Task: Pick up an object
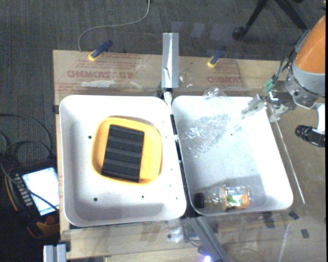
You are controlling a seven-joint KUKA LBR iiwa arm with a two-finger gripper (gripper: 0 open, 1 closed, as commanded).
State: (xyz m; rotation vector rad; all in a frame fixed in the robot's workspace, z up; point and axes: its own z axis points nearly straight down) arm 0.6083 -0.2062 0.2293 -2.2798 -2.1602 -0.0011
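Gripper [262,103] above right bin [273,146] — bottle [225,197] label unreadable.

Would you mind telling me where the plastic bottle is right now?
The plastic bottle lies on its side in the right bin, along that bin's near edge, below the crumpled clear plastic.

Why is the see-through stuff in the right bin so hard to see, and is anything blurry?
In the camera view, the crumpled clear plastic only shows as pale glints against the white right bin; the bottle lies in soft shadow near the front wall; the gripper at the bin's far right corner looks slightly smeared; the yellow tray is evenly lit.
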